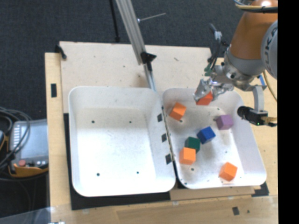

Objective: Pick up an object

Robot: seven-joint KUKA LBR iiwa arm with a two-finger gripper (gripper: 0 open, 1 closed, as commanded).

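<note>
My gripper hangs over the far edge of the right bin, below the orange wrist band. A small red block sits between its fingertips, and the gripper is shut on it. The block looks lifted off the bin floor. Loose in the right bin lie an orange cube, a purple cube, a blue cube, a green cube, a second orange cube and a third orange cube.
The left bin stands beside the right one, sharing a middle wall. A slanted metal rail comes down to the bins' far junction. A black bracket sticks out over the right bin's right rim.
</note>
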